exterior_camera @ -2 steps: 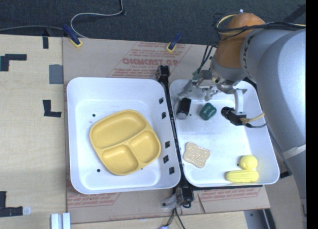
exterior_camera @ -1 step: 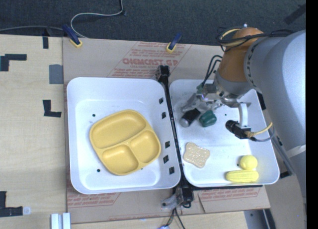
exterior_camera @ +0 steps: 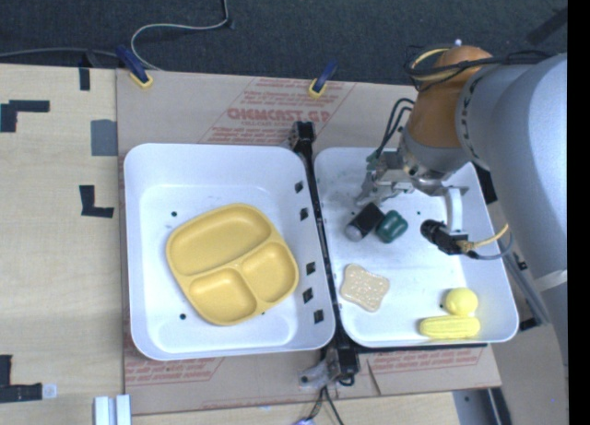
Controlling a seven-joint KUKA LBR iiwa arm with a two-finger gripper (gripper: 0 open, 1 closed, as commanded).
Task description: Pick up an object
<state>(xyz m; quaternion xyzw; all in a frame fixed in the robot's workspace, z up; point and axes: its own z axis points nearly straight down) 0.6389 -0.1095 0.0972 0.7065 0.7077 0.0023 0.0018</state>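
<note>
Locate the hand over the upper part of the right bin. You cannot tell its state. Just below the hand lie a black cylinder and, touching it, a dark green object. Further below rests a tan toast-shaped piece. Well below and right of the hand, find a yellow ball just above a yellow corn-shaped piece. Left of the hand, the left bin holds a yellow divided plate.
</note>
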